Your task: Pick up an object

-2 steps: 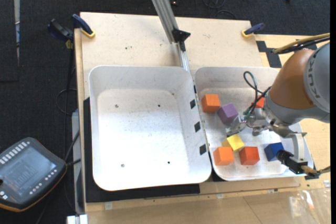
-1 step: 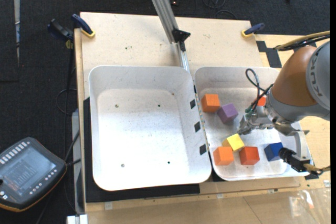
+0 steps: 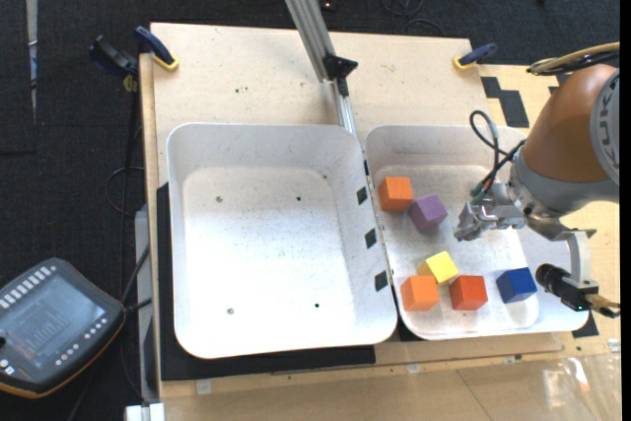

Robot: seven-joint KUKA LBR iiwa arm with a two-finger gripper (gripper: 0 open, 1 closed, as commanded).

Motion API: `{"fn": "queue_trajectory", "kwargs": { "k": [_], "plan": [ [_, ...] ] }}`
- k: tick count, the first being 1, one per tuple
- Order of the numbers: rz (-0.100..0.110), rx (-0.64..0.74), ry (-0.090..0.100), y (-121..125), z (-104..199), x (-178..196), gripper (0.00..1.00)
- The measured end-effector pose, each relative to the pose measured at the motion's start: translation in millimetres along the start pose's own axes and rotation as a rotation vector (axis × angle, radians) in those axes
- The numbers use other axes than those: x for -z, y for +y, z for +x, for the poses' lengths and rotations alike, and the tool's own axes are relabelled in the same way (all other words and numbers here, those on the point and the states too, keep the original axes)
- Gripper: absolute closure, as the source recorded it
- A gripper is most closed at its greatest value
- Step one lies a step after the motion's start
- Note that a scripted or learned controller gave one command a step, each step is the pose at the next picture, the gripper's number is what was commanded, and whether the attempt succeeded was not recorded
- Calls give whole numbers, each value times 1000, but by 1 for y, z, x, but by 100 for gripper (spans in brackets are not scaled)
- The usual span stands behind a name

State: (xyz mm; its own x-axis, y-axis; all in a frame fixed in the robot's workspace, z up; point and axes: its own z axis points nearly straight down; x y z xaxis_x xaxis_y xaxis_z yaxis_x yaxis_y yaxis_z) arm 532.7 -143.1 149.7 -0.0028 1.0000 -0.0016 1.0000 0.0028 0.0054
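- Your arm (image 3: 577,138) reaches in over the right bin (image 3: 444,148).
- Your gripper (image 3: 471,224) hangs just right of the purple cube (image 3: 428,212); whether it grips anything, you cannot tell.
- Orange cube (image 3: 396,193) sits beside purple; yellow (image 3: 440,266), orange (image 3: 420,292), red (image 3: 468,292) and blue (image 3: 516,285) cubes cluster nearer the front.

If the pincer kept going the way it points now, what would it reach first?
The pincer points toward the view's left and downward, at the purple cube. That cube looks like first contact, though the pincer's height above the bin floor is unclear, so it might touch the floor just short of it.
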Motion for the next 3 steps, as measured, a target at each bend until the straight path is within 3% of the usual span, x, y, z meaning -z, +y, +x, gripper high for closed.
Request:
{"fn": "queue_trajectory", "kwargs": {
  "k": [2, 3],
  "plan": [
    [-2, 1, -1, 2, -4, 116, 100],
    [2, 6, 2, 11, 49, 122, 100]
  ]
}}
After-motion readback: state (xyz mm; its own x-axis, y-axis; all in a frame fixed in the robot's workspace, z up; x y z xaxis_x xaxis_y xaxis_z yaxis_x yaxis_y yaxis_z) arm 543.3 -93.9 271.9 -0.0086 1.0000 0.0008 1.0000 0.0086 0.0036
